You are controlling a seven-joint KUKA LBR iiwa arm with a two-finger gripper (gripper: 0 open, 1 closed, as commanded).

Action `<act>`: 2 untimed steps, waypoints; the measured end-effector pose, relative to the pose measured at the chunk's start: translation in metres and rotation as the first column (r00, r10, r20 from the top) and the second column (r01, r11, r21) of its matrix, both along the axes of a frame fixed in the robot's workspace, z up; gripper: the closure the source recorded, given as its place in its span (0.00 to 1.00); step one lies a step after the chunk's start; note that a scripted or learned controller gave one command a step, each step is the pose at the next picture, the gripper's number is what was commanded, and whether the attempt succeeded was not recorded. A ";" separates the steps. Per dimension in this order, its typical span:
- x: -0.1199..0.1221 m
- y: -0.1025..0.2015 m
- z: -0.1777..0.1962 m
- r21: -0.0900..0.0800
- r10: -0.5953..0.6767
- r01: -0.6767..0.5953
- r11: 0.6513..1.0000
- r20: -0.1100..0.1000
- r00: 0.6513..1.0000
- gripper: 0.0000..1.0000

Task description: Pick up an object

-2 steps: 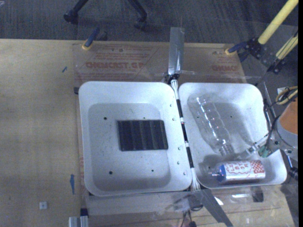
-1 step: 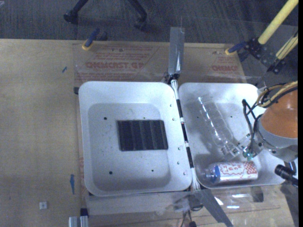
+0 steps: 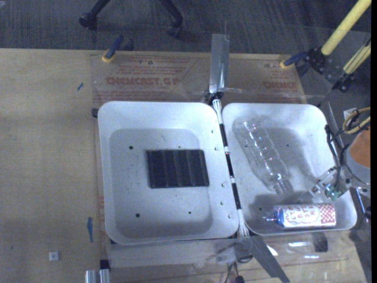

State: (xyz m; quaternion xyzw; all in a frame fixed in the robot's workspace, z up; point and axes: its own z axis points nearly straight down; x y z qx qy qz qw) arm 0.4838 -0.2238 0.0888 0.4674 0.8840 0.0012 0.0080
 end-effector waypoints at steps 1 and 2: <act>0.054 0.063 0.092 0.004 0.073 -0.072 0.997 -0.011 0.997 0.00; 0.114 0.089 0.007 0.003 0.199 -0.199 0.980 -0.010 0.980 0.00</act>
